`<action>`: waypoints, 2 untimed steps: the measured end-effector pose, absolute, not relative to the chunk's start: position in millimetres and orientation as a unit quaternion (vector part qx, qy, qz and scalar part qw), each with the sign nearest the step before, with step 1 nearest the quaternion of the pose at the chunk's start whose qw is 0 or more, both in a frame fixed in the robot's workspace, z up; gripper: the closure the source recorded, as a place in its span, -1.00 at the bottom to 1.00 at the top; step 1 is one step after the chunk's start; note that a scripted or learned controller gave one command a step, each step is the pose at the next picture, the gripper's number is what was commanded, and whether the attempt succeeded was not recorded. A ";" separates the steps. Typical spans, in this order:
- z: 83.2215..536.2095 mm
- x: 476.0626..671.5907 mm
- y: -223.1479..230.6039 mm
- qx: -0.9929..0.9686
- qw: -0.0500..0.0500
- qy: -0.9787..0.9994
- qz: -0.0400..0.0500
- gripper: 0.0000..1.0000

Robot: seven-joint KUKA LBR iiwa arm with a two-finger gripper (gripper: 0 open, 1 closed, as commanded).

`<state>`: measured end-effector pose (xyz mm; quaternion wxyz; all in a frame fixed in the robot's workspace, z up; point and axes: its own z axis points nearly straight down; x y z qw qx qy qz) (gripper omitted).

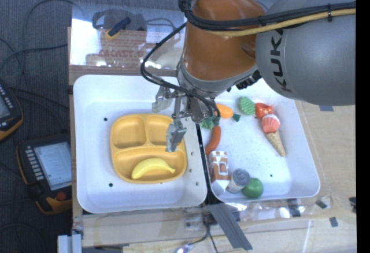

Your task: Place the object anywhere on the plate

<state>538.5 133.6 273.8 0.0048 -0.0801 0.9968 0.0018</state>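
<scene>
Because the arm (260,38) is being reached in from the far side of the yellow plate (149,148), its grey bulk and orange band are being held high over the seam between the two bins, so that the wrist can be lowered onto either one. Beneath the plate, the left white bin (92,130) is being used as the receiving side, while the right white bin (300,171), just beside the plate's right edge, is being used as the supply, which is why the loose toys are being kept there. The plate itself is being presented flat, its three compartments facing up. In its largest compartment, the one nearest the camera, the banana (153,169) is lying on its side, so the task's placing is judged to be done already. The gripper (175,133) is being held above the plate's right rim, well clear of the banana; whether its fingers are apart or together cannot be told, and nothing is being seen between them. To the right of the plate, an ice-cream cone (274,135), a carrot (212,139), a small carton (219,166) and a green ball (252,188) are being left scattered.
</scene>
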 end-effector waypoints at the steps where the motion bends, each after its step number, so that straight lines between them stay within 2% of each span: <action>1: 283.1 539.4 133.8 -0.080 0.006 0.997 0.002 1.00; 2: 283.0 539.4 133.8 -0.080 0.006 0.997 0.002 -1.00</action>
